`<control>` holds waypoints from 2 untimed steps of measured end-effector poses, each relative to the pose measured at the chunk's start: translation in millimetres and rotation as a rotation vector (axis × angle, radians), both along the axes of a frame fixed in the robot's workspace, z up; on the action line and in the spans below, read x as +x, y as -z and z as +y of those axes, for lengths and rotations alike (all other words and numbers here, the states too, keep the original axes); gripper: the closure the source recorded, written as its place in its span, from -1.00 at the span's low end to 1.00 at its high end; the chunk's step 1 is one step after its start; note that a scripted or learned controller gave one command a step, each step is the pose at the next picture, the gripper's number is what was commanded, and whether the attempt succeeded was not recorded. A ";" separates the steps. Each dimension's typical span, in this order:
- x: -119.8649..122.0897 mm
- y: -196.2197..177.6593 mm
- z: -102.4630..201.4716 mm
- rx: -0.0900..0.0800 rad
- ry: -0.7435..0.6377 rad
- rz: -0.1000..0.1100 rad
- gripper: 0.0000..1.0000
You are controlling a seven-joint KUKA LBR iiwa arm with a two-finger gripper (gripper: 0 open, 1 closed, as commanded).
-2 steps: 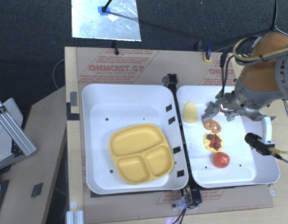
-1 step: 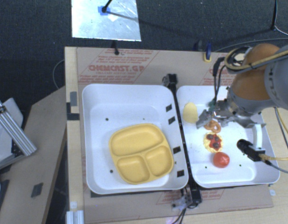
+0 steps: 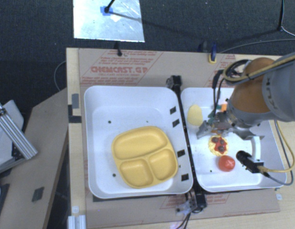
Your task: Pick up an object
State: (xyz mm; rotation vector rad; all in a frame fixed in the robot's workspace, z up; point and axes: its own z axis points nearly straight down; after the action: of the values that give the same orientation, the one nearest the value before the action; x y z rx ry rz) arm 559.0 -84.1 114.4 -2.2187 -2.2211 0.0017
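In the right bin [image 3: 205,181] lie three small things: a pale yellow egg-shaped piece [image 3: 195,114] near the left wall, a yellow slice with red spots [image 3: 218,145] in the middle, and a red ball-shaped fruit [image 3: 226,163] toward the front. My gripper [image 3: 210,127] hangs low in this bin, between the pale piece and the spotted slice, just above the slice's far edge. The grey arm with its orange band [image 3: 250,92] covers the back right of the bin. I see nothing held by the gripper.
The left bin [image 3: 97,128] holds a yellow tray [image 3: 144,155] with three compartments. A black divider [image 3: 182,128] runs between the bins. A shiny sheet [image 3: 108,14] lies on the dark floor behind the bench.
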 end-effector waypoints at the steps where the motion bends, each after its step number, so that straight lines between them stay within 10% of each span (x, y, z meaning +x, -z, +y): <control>1: 3.2 26.6 0.3 -0.001 -0.001 -0.010 -1.00; 2: 5.6 14.1 -1.4 -0.005 0.000 -0.020 1.00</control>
State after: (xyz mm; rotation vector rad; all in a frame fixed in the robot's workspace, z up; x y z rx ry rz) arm 564.5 -85.4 100.3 -2.2316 -2.2337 -0.0147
